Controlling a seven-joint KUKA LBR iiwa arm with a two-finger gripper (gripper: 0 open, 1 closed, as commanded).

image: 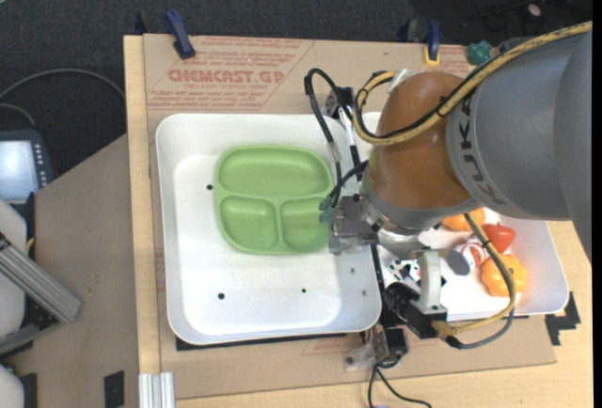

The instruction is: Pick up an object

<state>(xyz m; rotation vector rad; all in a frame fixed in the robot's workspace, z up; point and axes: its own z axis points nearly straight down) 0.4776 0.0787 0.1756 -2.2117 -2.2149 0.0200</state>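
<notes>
— Which step is the arm (527,133) on?

— By the look of it, the reach-down. The wrist hangs low over the right edge of the left bin (169,209), and the gripper (343,229) sits below the orange band (414,152), right at the right rim of the green tray (273,199). Nothing is seen lifted.

— Is the gripper apart or together?

— That cannot be told; the wrist and its cables cover it from above. Nor can one say whether it touches the tray or is just beside it.

— So where does the tray lie?

— Flat in the left bin, nearer the bin's far edge than its near edge, and toward its right side. The floor between the tray and the near edge is bare white.

— What is it like?

— A pale green, rounded-square dish with three compartments: one wide one along the far side and two smaller ones along the near side. It looks like smooth plastic with a low raised rim.

— What would the next move call for?

— Probably a pinch on that thin rim, which seems easy to slip off. The orange and red pieces (489,251) near the right bin's (546,289) left edge, partly hidden under the arm, may be easier to take.
</notes>
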